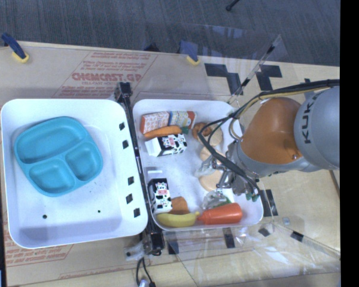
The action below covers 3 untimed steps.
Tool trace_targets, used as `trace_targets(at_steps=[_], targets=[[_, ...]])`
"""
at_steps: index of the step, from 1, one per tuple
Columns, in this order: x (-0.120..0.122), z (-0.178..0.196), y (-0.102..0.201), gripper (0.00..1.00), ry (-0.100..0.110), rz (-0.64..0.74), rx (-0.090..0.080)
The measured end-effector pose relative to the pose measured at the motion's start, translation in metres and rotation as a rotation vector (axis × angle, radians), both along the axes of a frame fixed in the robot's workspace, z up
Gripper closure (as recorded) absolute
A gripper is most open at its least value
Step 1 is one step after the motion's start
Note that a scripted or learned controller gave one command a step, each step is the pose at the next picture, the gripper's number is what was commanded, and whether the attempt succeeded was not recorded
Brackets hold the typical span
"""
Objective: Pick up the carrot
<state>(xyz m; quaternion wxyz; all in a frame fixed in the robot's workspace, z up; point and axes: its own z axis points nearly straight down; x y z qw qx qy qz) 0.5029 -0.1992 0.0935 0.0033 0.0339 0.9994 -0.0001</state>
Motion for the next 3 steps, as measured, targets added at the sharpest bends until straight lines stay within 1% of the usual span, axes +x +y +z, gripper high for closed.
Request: trace_targets(at_steps=[1, 2, 3], targets=[[0.000, -0.001, 0.019, 0.00, 0.004, -0.712, 0.004], [0.036, -0.001, -0.009, 0.00, 0.006, -1.176, 0.004], [0.037, 0.009, -0.007, 1.00, 0.007, -1.167, 0.003]])
